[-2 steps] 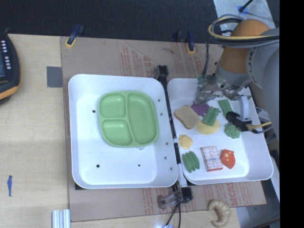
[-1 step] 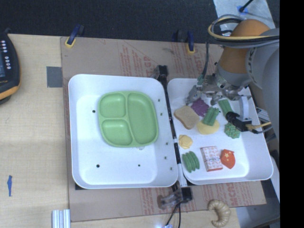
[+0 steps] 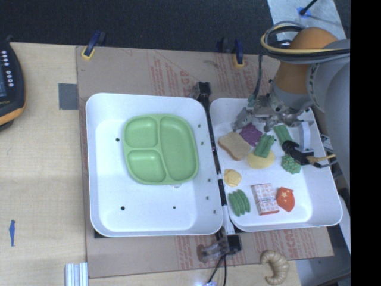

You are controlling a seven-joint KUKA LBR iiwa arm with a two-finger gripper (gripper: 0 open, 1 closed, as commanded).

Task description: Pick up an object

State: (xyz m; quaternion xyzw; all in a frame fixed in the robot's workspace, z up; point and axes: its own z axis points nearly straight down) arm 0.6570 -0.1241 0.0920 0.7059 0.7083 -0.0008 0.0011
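The right bin [image 3: 326, 214] holds several toy foods: a tan bread slice [image 3: 233, 146], a purple piece [image 3: 250, 134], a green vegetable on a yellow disc [image 3: 262, 152], a broccoli floret [image 3: 291, 164], a small yellow piece [image 3: 232, 177], green pea pods [image 3: 239, 202], a red and white carton [image 3: 264, 198] and a red fruit [image 3: 286, 199]. My gripper [image 3: 261, 117] hangs over the back of this bin, just above the purple piece and the bread. The wrist hides how its jaws stand, and I see nothing lifted.
The left bin [image 3: 98, 177] carries a green divided plate [image 3: 161, 148]. A croissant [image 3: 275, 266] lies on the bench in front of the right bin. Clamps sit along the back edge, and a dark pendant [image 3: 9, 82] rests at far left.
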